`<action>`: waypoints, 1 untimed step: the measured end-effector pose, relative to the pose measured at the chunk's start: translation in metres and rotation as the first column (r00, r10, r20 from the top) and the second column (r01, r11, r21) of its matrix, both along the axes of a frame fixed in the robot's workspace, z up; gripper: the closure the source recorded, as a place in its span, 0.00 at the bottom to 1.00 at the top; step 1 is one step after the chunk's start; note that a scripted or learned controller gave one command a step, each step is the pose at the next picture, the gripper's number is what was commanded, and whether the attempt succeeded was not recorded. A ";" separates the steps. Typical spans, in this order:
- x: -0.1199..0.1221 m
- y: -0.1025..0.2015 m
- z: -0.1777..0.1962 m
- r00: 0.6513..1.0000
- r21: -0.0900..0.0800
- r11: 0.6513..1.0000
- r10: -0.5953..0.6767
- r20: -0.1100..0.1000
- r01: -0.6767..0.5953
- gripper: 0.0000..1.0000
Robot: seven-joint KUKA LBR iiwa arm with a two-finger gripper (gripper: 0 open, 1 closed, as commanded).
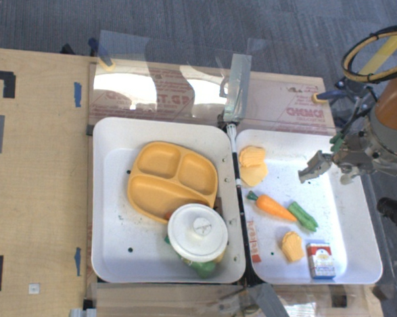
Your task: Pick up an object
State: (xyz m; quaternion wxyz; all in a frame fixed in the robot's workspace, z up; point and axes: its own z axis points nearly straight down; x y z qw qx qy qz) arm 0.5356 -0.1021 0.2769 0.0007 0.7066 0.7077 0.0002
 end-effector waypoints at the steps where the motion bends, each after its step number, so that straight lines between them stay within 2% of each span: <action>1: 0.018 -0.021 -0.121 0.963 0.002 0.963 -0.270 -0.008 0.270 0.00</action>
